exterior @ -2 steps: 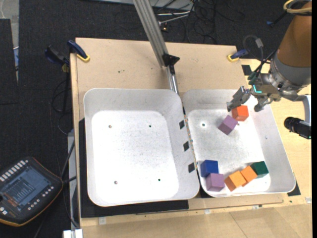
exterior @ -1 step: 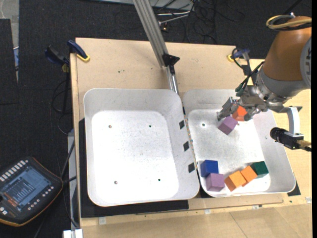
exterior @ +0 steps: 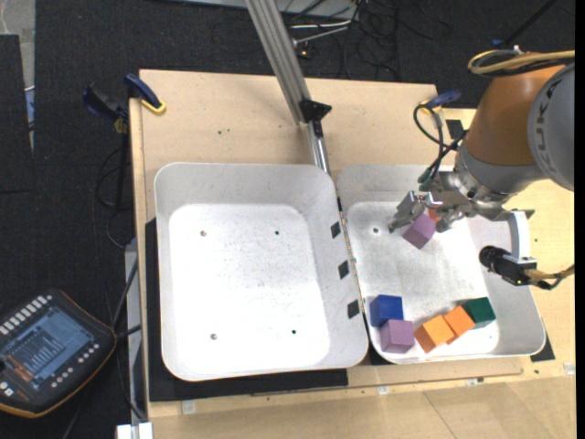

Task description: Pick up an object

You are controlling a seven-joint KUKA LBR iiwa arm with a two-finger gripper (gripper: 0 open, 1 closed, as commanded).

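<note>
Purple blocks: 2; hand grips 1.

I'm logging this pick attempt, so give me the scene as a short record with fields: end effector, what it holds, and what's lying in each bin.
end effector: over the right bin's upper part
held: purple block, between its fingers, above the bin floor
right bin, near edge: blue cube, second purple block, orange block, green block
left bin: white, speckled floor
</note>
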